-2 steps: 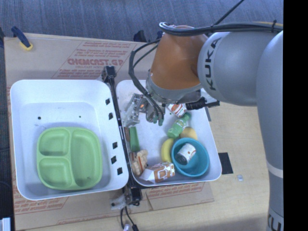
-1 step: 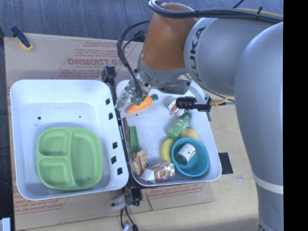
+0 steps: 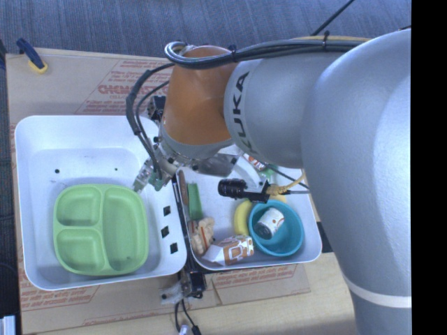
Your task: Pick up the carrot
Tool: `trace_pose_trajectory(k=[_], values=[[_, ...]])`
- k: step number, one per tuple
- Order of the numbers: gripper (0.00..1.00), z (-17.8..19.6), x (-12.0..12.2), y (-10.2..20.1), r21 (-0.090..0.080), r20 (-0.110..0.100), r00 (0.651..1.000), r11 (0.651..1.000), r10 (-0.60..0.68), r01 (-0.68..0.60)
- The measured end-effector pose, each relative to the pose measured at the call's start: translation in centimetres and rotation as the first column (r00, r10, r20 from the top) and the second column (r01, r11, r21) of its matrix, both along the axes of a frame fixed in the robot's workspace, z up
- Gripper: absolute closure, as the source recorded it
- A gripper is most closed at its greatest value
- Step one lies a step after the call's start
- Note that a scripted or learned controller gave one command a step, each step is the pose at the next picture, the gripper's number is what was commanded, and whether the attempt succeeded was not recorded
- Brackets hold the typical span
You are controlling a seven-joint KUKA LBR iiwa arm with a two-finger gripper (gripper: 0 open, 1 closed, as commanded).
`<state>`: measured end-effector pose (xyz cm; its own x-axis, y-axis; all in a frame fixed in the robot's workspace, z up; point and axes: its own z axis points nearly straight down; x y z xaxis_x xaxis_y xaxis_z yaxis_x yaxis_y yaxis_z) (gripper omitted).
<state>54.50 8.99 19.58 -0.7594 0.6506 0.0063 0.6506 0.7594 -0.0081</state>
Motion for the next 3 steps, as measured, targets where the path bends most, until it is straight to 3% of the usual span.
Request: trace_pose_trajectory(k=[1, 2, 3], values=[[1.00, -3.2, -6.3, 1.0, -0.003, -0.001, 0.996, 0.996, -0.095, 0.095], [1.00, 7.8, -6.7, 1.8, 0.002, 0.014, 0.973, 0.974, -0.228, 0.228], [1.00, 7.2, -6.8, -14.3, -0.006, 0.010, 0.906, 0.906, -0.422, 0.422]])
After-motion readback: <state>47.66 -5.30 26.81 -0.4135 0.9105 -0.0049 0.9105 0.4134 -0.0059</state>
